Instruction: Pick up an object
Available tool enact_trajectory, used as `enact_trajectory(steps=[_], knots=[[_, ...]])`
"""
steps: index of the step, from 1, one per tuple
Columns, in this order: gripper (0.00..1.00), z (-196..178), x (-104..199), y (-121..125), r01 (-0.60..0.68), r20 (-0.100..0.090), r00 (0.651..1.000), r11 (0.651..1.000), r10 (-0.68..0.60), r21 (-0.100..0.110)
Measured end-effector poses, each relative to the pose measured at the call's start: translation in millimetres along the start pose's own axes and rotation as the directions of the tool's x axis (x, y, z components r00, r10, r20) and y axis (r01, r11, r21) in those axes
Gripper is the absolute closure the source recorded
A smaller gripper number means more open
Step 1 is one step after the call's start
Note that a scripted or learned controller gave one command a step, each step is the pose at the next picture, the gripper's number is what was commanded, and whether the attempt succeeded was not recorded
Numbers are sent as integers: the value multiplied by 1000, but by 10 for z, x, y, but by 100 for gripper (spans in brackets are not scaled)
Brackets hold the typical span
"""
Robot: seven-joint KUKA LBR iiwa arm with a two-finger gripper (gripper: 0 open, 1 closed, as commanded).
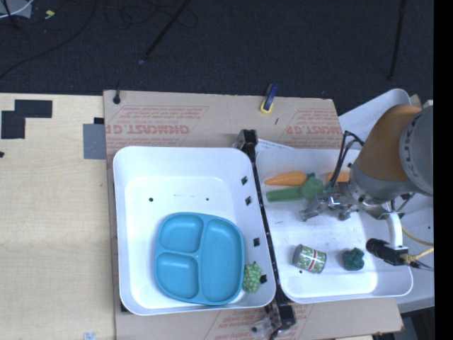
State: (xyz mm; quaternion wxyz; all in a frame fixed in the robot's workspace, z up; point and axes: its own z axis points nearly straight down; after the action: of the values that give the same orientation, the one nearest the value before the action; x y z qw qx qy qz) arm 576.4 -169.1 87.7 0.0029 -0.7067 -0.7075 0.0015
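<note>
Can (310, 258) on side — axis roughly left-right; fingers' (316, 209) state unclear, beside carrot (285, 179).

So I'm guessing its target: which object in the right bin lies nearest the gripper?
The toy carrot with its green top, right beside the gripper. The small can and dark green lump lie farther off, toward the bin's front.

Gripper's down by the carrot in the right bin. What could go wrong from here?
1. The gripper sits where the toy carrot and a green piece touch; it may catch both or nudge them apart.
2. It is close to the divider between the bins, so a sideways slip could push the carrot against it.
</note>
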Motion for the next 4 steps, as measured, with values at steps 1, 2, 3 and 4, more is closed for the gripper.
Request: enact_trajectory(steps=[1, 2, 3, 4], knots=[[100, -129, -7, 4, -2, -1, 1000, 1000, 2, -2], [100, -635, -105, 15, -3, 3, 1000, 1000, 3, -8], [100, -1059, -106, 20, -1, 2, 1000, 1000, 1, -9], [100, -1420, -112, 23, 0, 2, 1000, 1000, 0, -8]])
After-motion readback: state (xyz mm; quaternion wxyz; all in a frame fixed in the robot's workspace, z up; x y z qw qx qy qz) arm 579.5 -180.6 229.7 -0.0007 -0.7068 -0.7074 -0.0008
